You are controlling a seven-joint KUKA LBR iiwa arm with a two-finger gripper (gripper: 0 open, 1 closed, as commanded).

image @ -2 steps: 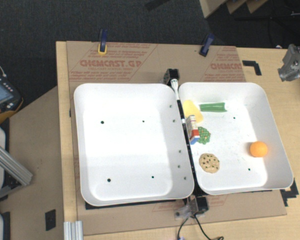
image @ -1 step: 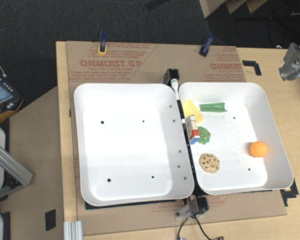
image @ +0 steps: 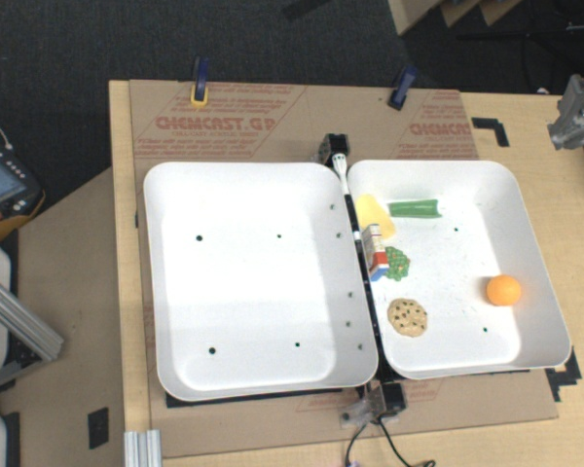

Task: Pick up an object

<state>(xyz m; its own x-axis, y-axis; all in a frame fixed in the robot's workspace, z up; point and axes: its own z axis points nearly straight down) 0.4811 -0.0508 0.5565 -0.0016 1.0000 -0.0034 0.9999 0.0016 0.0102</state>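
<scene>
Well apart, orange ball [image: 504, 290] and pincer [image: 572, 115].

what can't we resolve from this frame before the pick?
- Gripper: cut off by the camera view's right edge; finger state unreadable.
- Small red, white and blue item: too small to identify, partly tucked against the yellow piece and green leafy piece.
- Cookie: real or toy, undecidable.

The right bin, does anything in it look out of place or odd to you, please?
Nothing looks spilled or damaged. The right bin has its items crowded against its left wall, apart from the orange ball lying alone near the right side.
</scene>
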